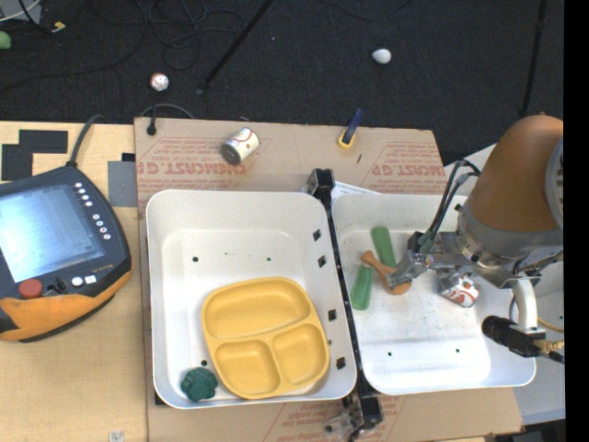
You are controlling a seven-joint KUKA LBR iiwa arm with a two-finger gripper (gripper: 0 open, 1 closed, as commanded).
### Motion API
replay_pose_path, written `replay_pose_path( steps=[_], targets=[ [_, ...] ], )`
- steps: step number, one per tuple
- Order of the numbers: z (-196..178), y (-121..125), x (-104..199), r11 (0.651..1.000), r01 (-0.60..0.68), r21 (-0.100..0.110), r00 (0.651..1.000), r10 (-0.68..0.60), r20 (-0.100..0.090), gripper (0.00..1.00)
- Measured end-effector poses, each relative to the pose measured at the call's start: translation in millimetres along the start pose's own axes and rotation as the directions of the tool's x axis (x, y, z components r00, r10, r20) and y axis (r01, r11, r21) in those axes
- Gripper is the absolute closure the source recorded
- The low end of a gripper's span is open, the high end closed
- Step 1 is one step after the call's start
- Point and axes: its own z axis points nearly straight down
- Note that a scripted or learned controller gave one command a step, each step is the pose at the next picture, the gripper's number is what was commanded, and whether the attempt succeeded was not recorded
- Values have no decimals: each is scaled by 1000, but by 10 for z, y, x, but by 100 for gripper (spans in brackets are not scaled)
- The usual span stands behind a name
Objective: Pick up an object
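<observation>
The right bin (pixel 433 366) holds two green sticks, one (pixel 382 244) upright near the back and one (pixel 362 289) closer to the bins' divider. An orange-brown spoon-like piece (pixel 380 272) lies between them. A small red and white object (pixel 459 292) sits further right, partly under the arm. My gripper (pixel 411 265) is low in this bin, its tip right over the round end of the orange-brown piece. The arm's orange band (pixel 520 173) covers the bin's right back corner.
The left bin (pixel 184 219) holds a yellow divided plate (pixel 267 337) and a dark green lump (pixel 198 385) at its front left corner. A teach pendant (pixel 55 247) lies left of the bins. A small white can (pixel 239 145) and a blue-yellow tool (pixel 350 131) rest on the cardboard behind.
</observation>
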Motion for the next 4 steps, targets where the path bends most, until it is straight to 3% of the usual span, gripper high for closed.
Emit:
replay_pose_path(
  steps=[1, 2, 3, 4],
  targets=[
    [1157, -32, -402, 1000, -3, -1, 1000, 3, 2, 0],
    [1097, 235, -1100, 1000, -2, -5, 1000, 2, 5, 0],
    [1001, 211, -1102, 1000, -10, -2, 1000, 10, 0, 100],
    [984, -69, -1108, 1000, 1, 0, 1000, -1, -1, 100]
  ],
)
